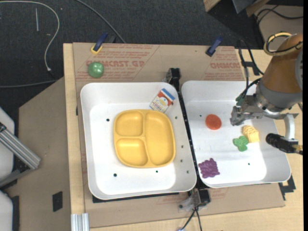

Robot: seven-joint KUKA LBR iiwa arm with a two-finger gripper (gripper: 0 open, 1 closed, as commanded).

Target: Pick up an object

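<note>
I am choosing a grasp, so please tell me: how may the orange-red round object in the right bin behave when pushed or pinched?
The orange-red round object looks smooth and rounded, so it may roll or slip. It lies apart from other items, so it would likely move freely.

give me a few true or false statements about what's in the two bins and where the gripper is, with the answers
1. The yellow divided plate lies in the left bin. True.
2. The purple grapes sit on the yellow plate. False: they lie near the front edge of the right bin.
3. The gripper is above the right bin, close to the orange-red round object. True.
4. The green ball is in the right bin. False: it rests on the cardboard behind the left bin.
5. A small carton lies at the back of the left bin, by the plate. True.
6. The green toy is in the left bin. False: it lies in the right bin beside a yellow toy.
</note>
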